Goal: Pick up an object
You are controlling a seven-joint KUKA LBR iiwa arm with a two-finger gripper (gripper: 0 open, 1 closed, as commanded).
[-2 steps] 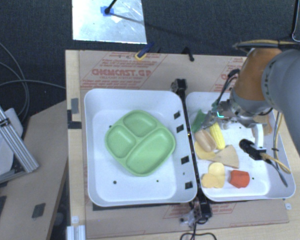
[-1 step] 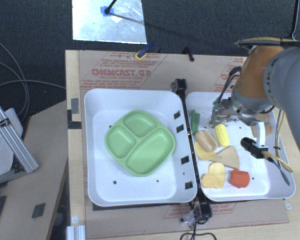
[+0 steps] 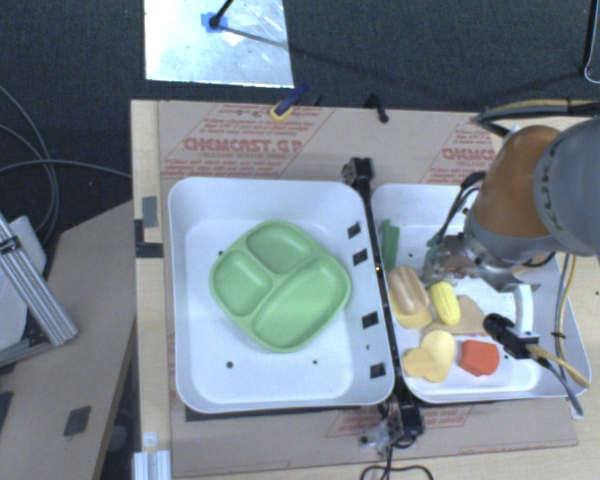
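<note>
You can see the gripper [image 3: 448,260] low in the right bin [image 3: 412,208], just above the corn cob [image 3: 445,302], but you cannot tell how its hand is set. The hot dog bun [image 3: 408,294], yellow pear [image 3: 431,356] and orange block [image 3: 480,357] lie nearby, while the green divided plate [image 3: 280,284] sits in the left bin [image 3: 200,218].

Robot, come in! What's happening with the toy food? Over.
End effector low in right bin, above corn. Nothing seen gripped. Hot dog crowding close.
</note>
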